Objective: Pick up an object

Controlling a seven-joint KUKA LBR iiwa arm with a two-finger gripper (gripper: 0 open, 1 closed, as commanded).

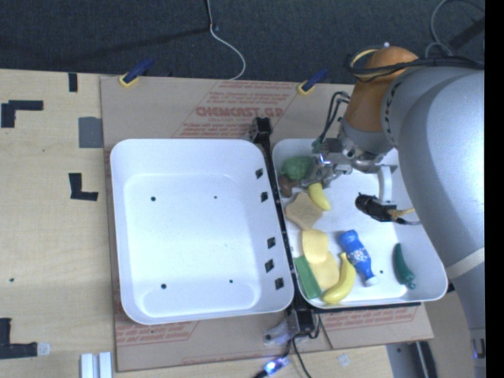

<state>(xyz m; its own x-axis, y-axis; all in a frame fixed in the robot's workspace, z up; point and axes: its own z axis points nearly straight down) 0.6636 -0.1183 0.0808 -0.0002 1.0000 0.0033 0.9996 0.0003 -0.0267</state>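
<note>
Arm [441,140] reaches over the right bin [421,290]; gripper [324,170] sits low at its far left corner, a small yellow piece [319,197] at its tips, grip unclear. Banana [340,283], blue bottle [357,256] lie nearer.

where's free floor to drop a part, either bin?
The left bin is bare floor wall to wall. The right bin is crowded along the divider: green ball, banana, blue bottle. Small bare patch between that bottle and the green pickle.
</note>
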